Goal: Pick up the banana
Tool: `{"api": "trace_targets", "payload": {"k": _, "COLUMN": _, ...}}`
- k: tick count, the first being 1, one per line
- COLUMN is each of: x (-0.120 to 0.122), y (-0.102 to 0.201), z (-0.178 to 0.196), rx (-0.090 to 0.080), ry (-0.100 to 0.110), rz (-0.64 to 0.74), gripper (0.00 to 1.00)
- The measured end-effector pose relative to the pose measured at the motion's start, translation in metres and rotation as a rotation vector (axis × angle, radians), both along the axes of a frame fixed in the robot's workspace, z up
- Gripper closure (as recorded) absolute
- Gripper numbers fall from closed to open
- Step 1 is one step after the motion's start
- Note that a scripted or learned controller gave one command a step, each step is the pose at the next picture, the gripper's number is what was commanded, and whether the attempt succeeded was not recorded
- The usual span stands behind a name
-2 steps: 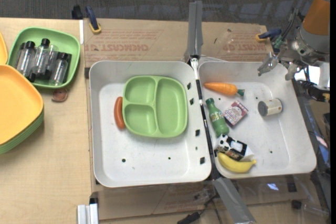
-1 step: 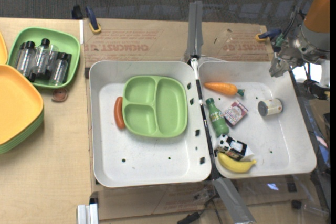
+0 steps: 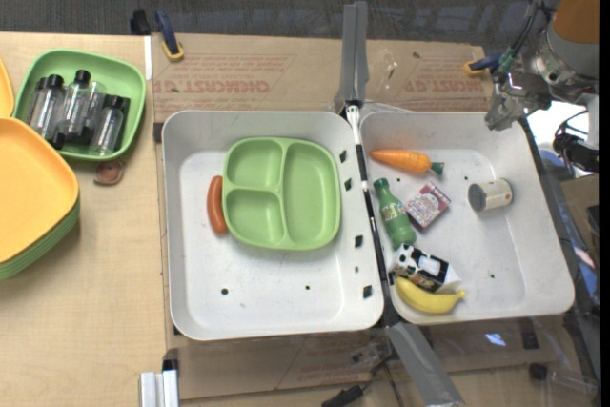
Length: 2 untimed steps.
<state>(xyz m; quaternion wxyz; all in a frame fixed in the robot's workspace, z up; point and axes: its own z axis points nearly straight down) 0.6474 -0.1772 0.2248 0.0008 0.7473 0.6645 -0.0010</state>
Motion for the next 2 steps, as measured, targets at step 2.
{"api": "trace_targets", "payload": {"k": 2, "x": -0.069, "y": -0.045, "z": -0.03, "rx": 0.002, "ry": 0.001, "rz": 0.253, "gripper": 1.0}}
